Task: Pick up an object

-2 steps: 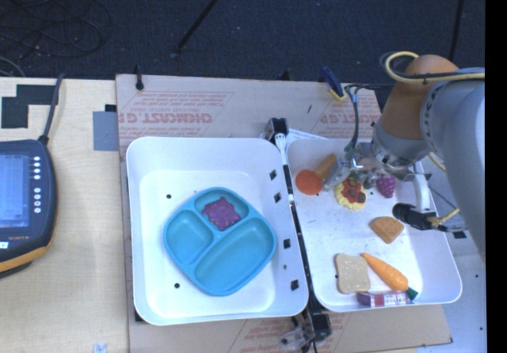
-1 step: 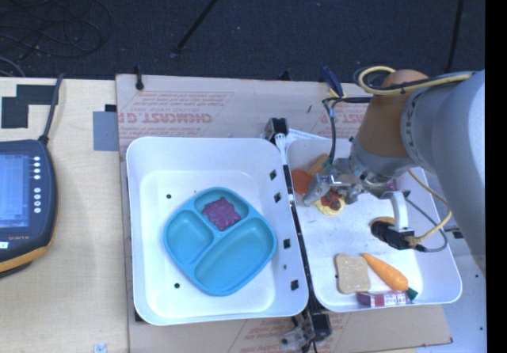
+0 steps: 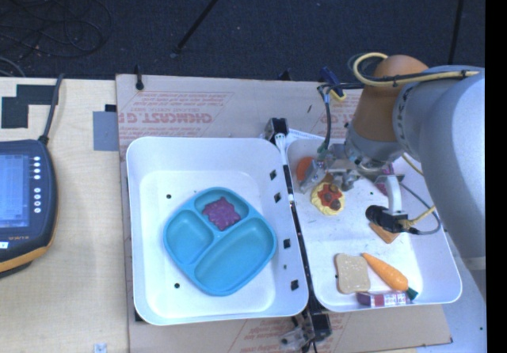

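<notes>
The grey arm (image 3: pixel 444 138) is reaching in from the right, its orange band (image 3: pixel 388 98) sitting above the wrist, and the gripper (image 3: pixel 337 177) is hovering low over the upper left part of the right bin (image 3: pixel 451 272). Whether the fingers are spread or pressed together is impossible to tell from this angle, since the wrist is covering them. Just under the gripper, a small yellow and red toy food piece (image 3: pixel 327 198) is lying on the bin floor, and an orange-red piece (image 3: pixel 303 170) is sitting just beside it toward the bin's left wall. Lower in the same bin, a slice of toy bread (image 3: pixel 351 273) is lying next to a toy carrot (image 3: pixel 385 270). In the left bin (image 3: pixel 150 169), a blue divided plate (image 3: pixel 218 252) is carrying a purple piece (image 3: pixel 222 212) in its upper compartment. Both bins are resting side by side on the bench (image 3: pixel 71 288).
</notes>
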Controlling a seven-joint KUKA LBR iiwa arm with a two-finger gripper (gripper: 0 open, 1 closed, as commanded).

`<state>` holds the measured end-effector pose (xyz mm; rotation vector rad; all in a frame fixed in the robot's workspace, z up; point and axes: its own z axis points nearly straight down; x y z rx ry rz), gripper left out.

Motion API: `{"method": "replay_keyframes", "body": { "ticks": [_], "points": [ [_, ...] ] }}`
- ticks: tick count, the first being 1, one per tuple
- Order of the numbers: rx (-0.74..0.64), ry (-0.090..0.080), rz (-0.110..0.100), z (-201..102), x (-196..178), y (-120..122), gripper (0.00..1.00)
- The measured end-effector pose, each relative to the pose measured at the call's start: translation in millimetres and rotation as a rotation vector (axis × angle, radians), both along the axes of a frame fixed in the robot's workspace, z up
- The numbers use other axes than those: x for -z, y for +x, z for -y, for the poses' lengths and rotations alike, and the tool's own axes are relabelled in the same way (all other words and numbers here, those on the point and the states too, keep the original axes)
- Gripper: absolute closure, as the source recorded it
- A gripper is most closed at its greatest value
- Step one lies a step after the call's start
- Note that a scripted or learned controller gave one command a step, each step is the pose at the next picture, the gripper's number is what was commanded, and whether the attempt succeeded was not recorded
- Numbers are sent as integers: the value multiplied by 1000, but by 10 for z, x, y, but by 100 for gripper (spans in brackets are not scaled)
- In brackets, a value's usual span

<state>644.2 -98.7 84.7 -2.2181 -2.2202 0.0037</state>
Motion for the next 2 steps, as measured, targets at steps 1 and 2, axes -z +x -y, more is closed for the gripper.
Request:
{"method": "replay_keyframes", "body": {
  "ticks": [1,2],
  "points": [
    [3,1,-4,92,-7,-453,0],
    [-2,0,1,-167,-1,9,0]
  ]
}}
